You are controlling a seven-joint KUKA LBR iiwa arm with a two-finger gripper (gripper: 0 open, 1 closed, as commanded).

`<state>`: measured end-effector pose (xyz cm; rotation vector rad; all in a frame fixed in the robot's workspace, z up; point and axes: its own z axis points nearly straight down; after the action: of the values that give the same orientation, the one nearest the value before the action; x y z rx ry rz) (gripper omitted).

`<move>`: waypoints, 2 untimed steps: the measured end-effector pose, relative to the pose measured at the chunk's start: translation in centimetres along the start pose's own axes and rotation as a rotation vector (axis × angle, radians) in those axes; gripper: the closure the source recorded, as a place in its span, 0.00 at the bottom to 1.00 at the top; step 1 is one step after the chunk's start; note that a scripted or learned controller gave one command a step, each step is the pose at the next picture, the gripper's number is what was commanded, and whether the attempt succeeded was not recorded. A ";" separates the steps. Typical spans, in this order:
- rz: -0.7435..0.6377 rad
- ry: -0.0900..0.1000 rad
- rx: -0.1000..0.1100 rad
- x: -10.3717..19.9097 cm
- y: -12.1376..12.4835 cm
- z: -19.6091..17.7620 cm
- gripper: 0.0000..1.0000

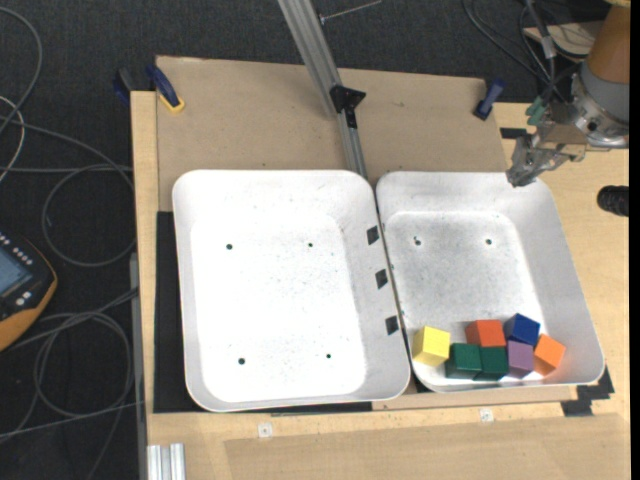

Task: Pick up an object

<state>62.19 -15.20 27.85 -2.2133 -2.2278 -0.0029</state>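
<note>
Looking at the upper right of your view, you see the tool (522, 173) hanging over the far right corner of the right bin (452, 253), at about one o'clock from that bin's centre. Its tips sit close to the rim there, but whether they touch it is unclear. The tool is too small and dark for you to tell how it stands, and nothing shows in its grip.

The blocks are well apart from it, bunched in the right bin's near corner at roughly five o'clock. The yellow block (433, 344) sits at the cluster's nine o'clock edge, a little apart from the rest. Just beside it lie two green blocks (476, 360), touching each other. An orange-red block (489, 332) is behind them, a blue block (523, 327) at its three o'clock, a purple block (520, 354) in front of the blue, and an orange block (549, 351) against the bin's right wall.

The left bin (275, 288) lies alongside on the table (250, 118).
</note>
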 end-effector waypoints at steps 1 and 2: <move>0.000 0.001 0.002 5.9 -1.4 -0.3 1.00; 0.000 0.001 0.004 11.4 -2.8 1.5 1.00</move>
<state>59.36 -3.78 26.37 -2.2110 -2.2252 0.0003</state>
